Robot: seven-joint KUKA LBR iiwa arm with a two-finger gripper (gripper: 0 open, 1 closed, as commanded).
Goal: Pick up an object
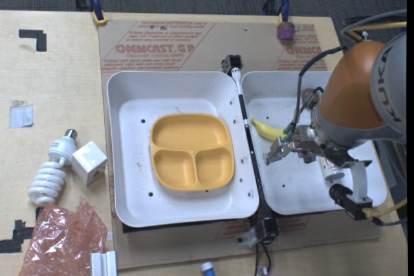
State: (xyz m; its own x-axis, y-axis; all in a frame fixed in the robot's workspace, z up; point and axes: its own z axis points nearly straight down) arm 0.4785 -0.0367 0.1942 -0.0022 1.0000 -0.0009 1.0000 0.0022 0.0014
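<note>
A yellow banana (265, 129) lies in the right white bin (288, 197), close to its left wall. My gripper (279, 149) hangs just below and to the right of the banana's right end, over the bin floor. The grey arm with its orange band (352, 97) covers most of the bin's right half. I see nothing held in the gripper. A yellow three-compartment plate (192, 150) rests in the middle of the left bin (129, 139).
Left of the bins on the bench lie a spiral light bulb (50, 171), a white cube (89, 161) and a crumpled pink plastic bag (61, 242). A small purple object (286, 30) sits behind the right bin. A black divider (244, 119) separates the bins.
</note>
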